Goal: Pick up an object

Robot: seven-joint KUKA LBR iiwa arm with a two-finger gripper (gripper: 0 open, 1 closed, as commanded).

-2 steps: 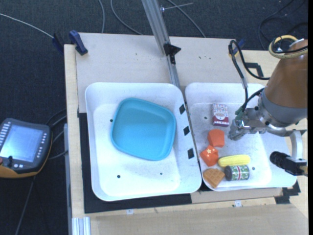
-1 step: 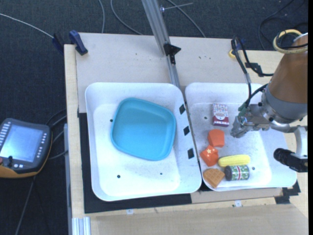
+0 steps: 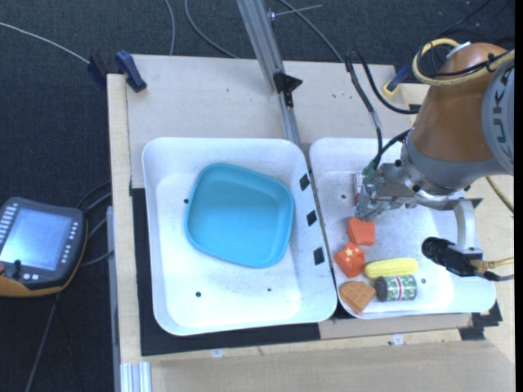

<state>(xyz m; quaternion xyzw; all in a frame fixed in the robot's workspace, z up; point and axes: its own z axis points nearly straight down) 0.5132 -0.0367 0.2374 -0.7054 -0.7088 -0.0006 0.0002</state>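
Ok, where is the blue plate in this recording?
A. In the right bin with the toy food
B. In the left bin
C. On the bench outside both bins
B: the blue plate lies flat inside the left bin, apart from the toy food.

Grey arm (image 3: 458, 158), orange band, yellow cable
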